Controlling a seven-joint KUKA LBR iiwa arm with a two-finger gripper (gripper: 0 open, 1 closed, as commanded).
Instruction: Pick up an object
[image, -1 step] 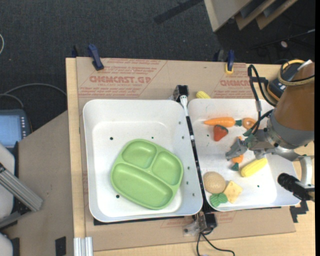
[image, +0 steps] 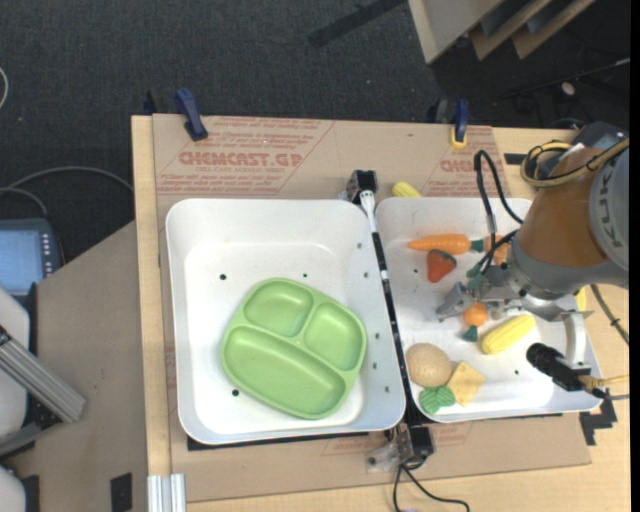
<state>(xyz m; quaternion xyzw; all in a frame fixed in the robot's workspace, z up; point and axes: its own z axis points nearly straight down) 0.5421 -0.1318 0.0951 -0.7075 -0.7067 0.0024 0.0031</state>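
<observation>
- Nearest you, at the 5 o'clock corner of the right bin (image: 560, 400), lie a green leafy piece (image: 436, 400), a tan egg-shaped item (image: 428, 364) and a yellow wedge (image: 465, 382), touching one another.
- The left bin (image: 190, 300) bears a green divided plate (image: 293, 346), tilted toward 7 o'clock.
- In the right bin's 11 o'clock part you see a carrot (image: 440, 243) with a red strawberry-like piece (image: 441, 266) just beside it, at its 6 o'clock.
- The gripper (image: 470, 303) is down in the middle of the right bin, and the arm (image: 570, 230) comes in from 3 o'clock.
- A small orange item (image: 474, 316) sits right at the gripper's tip, with a corn cob (image: 506, 333) touching it at 4 o'clock.
- You cannot tell how the pincer stands, or whether anything is held; the wrist hides it.
- Judging progress: the reach looks made, but nothing is visibly lifted, so the grasp and lift appear left to do.
</observation>
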